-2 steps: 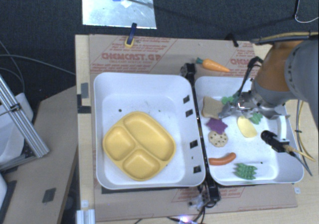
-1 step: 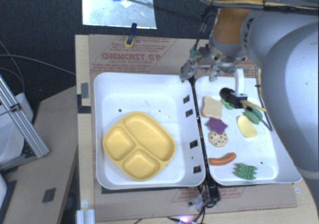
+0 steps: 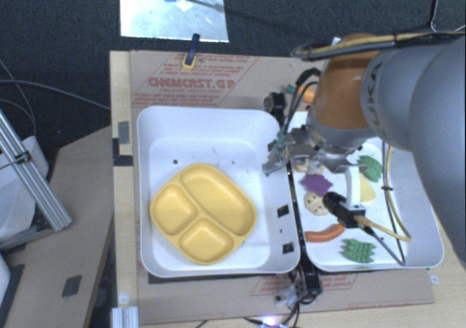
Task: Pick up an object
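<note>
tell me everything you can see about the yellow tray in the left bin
The yellow tray looks like smooth moulded plastic, rounded at the corners, with three hollow compartments: two long ones and a smaller one nearest the camera. It lies flat, right way up, turned at an angle, on the floor of the left bin. Nothing else touches it.

2 white bins; 1 yellow tray; approx 6 toy foods.

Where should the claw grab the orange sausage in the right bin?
Take the orange sausage at its middle, from straight above, fingers closing across its narrow width. It lies flat and lengthwise left to right, with bare bin floor on both long sides, between the cookie and the green pods.
</note>
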`<state>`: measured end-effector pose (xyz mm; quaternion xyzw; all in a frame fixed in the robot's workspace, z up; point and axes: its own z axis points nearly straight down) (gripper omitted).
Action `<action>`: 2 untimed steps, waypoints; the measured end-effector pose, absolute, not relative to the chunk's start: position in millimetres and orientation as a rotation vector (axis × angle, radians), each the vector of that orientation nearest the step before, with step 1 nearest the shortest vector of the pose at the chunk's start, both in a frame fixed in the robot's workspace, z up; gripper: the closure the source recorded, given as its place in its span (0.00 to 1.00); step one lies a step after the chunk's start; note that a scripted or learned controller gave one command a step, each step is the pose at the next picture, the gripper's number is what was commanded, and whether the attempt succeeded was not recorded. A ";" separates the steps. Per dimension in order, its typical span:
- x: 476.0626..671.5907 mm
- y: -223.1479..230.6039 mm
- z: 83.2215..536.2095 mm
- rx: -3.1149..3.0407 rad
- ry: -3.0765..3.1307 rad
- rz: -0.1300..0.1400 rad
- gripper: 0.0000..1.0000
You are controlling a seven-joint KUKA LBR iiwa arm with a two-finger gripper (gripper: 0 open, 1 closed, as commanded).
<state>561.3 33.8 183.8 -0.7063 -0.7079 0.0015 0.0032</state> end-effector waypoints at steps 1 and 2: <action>601.6 136.8 135.9 -2.204 -2.234 -0.005 0.00; 643.3 222.1 86.0 -2.210 -2.235 -0.007 0.00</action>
